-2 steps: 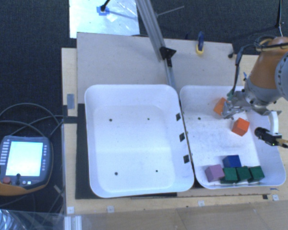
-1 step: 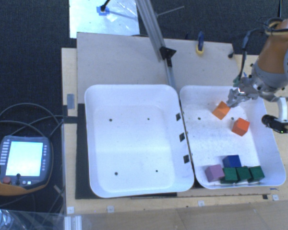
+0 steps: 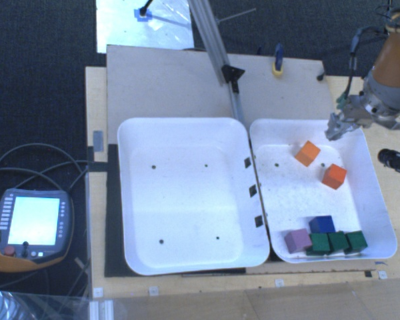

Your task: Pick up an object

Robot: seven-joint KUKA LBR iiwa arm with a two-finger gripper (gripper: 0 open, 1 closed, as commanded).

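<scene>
**Claw above the right bin's far corner, nothing held**

The nearest candidate, an orange cube [image 3: 308, 153], lies in the right bin [image 3: 380, 199], tilted on the bin floor, towards the far end. A second orange cube [image 3: 334, 176] sits just beside it, apart from it. Further from the first orange cube, along the near wall, a purple block [image 3: 297, 240], a blue block [image 3: 322, 224] and green blocks [image 3: 337, 243] are packed touching one another.

The claw [image 3: 336, 129] hovers beyond the first orange cube, at the bin's far rim. Whether it is apart or together cannot be told; nothing is seen in it.

Judgement: the isolated orange cubes are the better targets. The descent should be centred on one cube, square to its faces, clear of the bin wall.
</scene>
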